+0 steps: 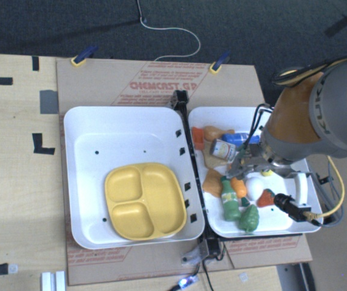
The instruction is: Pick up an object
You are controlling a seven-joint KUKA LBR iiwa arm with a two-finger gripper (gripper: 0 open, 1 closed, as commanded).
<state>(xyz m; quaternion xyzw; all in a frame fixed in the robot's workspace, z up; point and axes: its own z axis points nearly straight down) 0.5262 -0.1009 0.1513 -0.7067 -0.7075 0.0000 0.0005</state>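
Observation:
The right bin [221, 226] holds a pile of small toy foods: a green bottle [228, 197], a dark green vegetable [249, 218], an orange carrot piece [239, 187], a white egg [255, 185], a red piece [265, 198], a tan piece [212, 183] and a small can [223, 150]. My gripper [243, 164] is down in this bin, over the middle of the pile, just above the carrot piece and beside the can. The wrist hides how its tips stand.
The left bin [82, 132] holds a yellow divided plate [145, 200] near its front. A black divider [188, 144] runs between the bins. The arm's grey and orange body [306, 117] covers the right bin's far right side. Cables [333, 193] hang at the right.

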